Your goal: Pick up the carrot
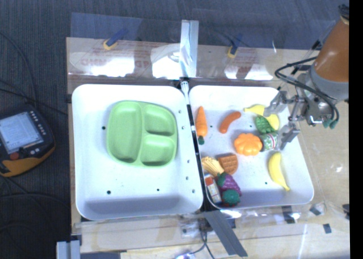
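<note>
The carrot point(200, 120) is orange with a green stub at its near end. It lies lengthwise against the left wall of the right bin point(295, 192), close to the divider. My gripper point(277, 126) hangs over the right side of that bin, well to the right of the carrot. It is open, with one finger point(277, 105) toward the back and the other finger point(288, 135) toward the front. A green toy vegetable point(263, 123) and a small can point(270, 141) lie beneath the gap. Nothing is held.
The right bin also holds an orange sausage point(229, 120), a small pumpkin point(248, 144), a banana point(277, 171), a yellow piece point(256, 109), fries point(211, 165) and an eggplant point(228, 183). A green divided plate point(142, 133) sits in the left bin point(91, 195).
</note>
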